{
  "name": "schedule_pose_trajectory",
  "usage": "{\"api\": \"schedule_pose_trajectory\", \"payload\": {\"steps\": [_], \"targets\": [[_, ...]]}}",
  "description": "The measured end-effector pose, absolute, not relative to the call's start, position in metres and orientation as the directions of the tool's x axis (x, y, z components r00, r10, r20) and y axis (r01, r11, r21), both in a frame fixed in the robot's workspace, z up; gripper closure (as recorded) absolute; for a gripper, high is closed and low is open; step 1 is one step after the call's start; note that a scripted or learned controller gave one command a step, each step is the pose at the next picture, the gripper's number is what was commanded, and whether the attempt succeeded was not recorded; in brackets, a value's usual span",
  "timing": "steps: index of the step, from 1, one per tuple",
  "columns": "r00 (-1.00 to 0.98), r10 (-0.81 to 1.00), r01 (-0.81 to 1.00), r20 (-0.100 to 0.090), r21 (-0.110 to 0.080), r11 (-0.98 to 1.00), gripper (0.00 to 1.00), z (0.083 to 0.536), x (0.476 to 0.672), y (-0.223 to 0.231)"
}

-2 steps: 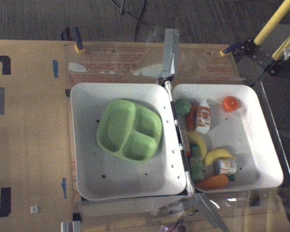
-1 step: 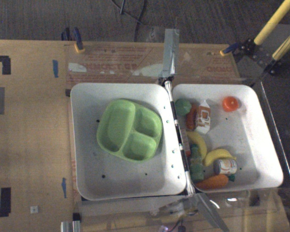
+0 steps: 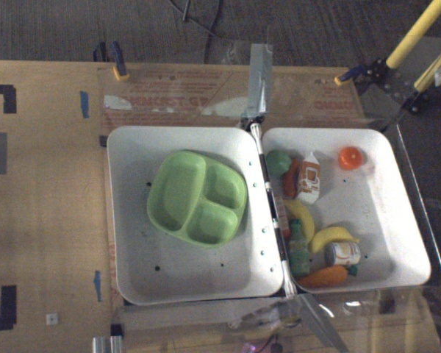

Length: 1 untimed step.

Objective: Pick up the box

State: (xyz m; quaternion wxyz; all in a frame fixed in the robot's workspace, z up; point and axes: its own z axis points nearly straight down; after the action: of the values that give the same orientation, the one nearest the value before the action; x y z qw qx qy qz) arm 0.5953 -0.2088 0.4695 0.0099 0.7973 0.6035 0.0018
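A small white and orange carton box (image 3: pixel 309 177) lies in the right bin (image 3: pixel 382 219), near its far left corner, beside a green round item (image 3: pixel 278 161) and above two bananas (image 3: pixel 316 226). A can (image 3: pixel 342 254) and carrot (image 3: pixel 323 276) lie near the front edge, an orange ball (image 3: pixel 350 157) at the back. A green divided plate (image 3: pixel 198 198) sits in the left bin (image 3: pixel 132 256).

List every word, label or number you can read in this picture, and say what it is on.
None can be read.
Red print on the cardboard sheet behind the bins: too blurred.
Label on the box, a small carton: too small.
Label on the can: too small.
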Motion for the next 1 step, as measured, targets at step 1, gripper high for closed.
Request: {"api": "schedule_pose_trajectory", "payload": {"steps": [1], "targets": [[0.269, 0.963, 0.963, -0.012, 0.024, -0.269, 1.0, 0.4811, 0.5964, -0.208]]}}
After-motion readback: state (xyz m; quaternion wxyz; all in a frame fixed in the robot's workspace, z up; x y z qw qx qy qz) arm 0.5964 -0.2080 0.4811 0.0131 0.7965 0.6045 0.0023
